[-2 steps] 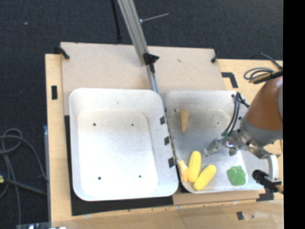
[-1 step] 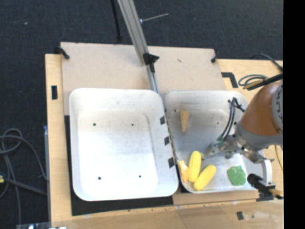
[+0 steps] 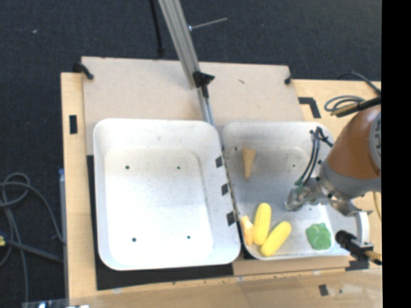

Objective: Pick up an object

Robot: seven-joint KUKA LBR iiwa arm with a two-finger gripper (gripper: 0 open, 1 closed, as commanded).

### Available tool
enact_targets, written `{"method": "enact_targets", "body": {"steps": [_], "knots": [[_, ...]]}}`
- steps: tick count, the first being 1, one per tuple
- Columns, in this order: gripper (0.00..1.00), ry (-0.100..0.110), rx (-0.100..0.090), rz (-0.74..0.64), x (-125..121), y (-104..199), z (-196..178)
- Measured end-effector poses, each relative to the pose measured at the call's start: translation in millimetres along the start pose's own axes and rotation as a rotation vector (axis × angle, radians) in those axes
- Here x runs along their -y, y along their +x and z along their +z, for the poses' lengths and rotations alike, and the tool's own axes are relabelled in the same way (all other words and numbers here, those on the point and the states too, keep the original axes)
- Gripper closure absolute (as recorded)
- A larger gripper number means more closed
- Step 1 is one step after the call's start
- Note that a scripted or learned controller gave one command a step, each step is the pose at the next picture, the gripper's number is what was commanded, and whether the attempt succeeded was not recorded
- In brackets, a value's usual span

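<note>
Overhead slanted view of a bench (image 3: 77,172) carrying two shallow white bins side by side. The left bin (image 3: 103,191) shows a speckled floor with four small dark dots. The right bin (image 3: 282,136) holds all the loose objects. A tan cone (image 3: 248,162) lies near that bin's far left corner, its point toward the near side. Two yellow corn cobs occupy the near edge: the left cob (image 3: 261,223) stands almost parallel to the bin's left wall, and the right cob (image 3: 276,238) lies tilted beside it, the two touching at their lower ends. A small orange piece (image 3: 246,226) sits just beside the left cob, against the bin's left wall; what it is cannot be told. A green lump (image 3: 318,236) rests near the near right corner, apart from the cobs.

The arm (image 3: 356,156) enters from the right, its orange band above the right bin's right edge, with dark cables running down toward the wrist. The gripper (image 3: 294,201) is low over the bin floor, right of the centre, between the cone and the green lump and near the right cob without touching it. Whether its jaws stand wide or narrow cannot be told from this angle, and no object is seen between them.

A metal strut (image 3: 183,37) rises from the bench's far edge above the gap between the bins.
</note>
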State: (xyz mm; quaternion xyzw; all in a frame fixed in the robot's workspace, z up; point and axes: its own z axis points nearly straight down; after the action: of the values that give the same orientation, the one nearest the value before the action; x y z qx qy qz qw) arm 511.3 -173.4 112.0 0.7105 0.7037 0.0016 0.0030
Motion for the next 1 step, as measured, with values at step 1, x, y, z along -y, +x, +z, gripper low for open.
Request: {"method": "enact_targets", "body": {"steps": [1], "knots": [[1.0, 0.0, 0.001, -0.003, 3.4, -8.7, -48.1]]}}
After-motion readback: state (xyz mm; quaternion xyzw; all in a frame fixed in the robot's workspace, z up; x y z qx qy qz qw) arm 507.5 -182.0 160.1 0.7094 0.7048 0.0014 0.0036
